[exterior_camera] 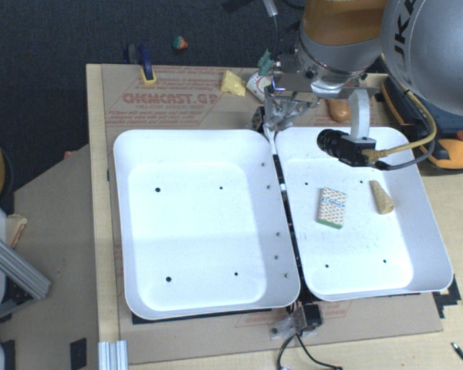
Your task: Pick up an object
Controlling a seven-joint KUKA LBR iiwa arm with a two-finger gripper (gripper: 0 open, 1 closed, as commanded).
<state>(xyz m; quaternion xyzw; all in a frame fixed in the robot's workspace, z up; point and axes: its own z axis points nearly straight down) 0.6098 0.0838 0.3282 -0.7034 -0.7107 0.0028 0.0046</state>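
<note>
In the right bin (417,245) lie two objects. A small rectangular packet (332,207) with a pale green and orange pattern rests near the bin's middle. To its right lies a short tan cork-like piece (382,196). My gripper (278,114) hangs over the far edge of the bins, just where the two meet, well behind and left of the packet. Nothing can be seen held in it. A black cylinder (342,146) on the arm juts over the right bin's far part.
The left bin (139,153) sits beside the right one on a cardboard sheet (170,99). Behind the bins lie a yellow scrap (233,84), an orange-brown object (339,109) and a blue and yellow clamp (147,64).
</note>
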